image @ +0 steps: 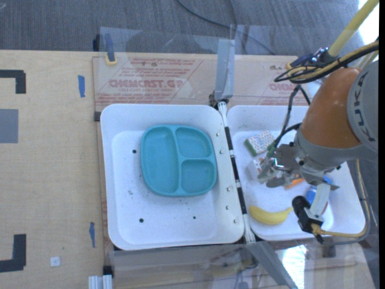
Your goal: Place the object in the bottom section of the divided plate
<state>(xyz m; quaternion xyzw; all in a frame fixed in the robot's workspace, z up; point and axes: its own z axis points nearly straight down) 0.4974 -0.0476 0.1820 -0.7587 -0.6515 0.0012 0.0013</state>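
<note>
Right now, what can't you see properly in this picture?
- The pincer, camera view: its fingers lie under the arm's wrist and blur into small clutter, so open or shut is unclear.
- Small things beneath the pincer: too small and partly covered by the arm to name.
- The banana: its right end is hidden behind the arm's hanging parts.
- The right bin: the arm covers much of its floor.
- The patterned packet: print too small to read.

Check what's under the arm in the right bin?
Beside the arm's wrist in the right bin lie a banana, a patterned packet, and bits of orange and blue. The gripper hangs over grey clutter; whatever sits beneath the wrist is covered.
</note>
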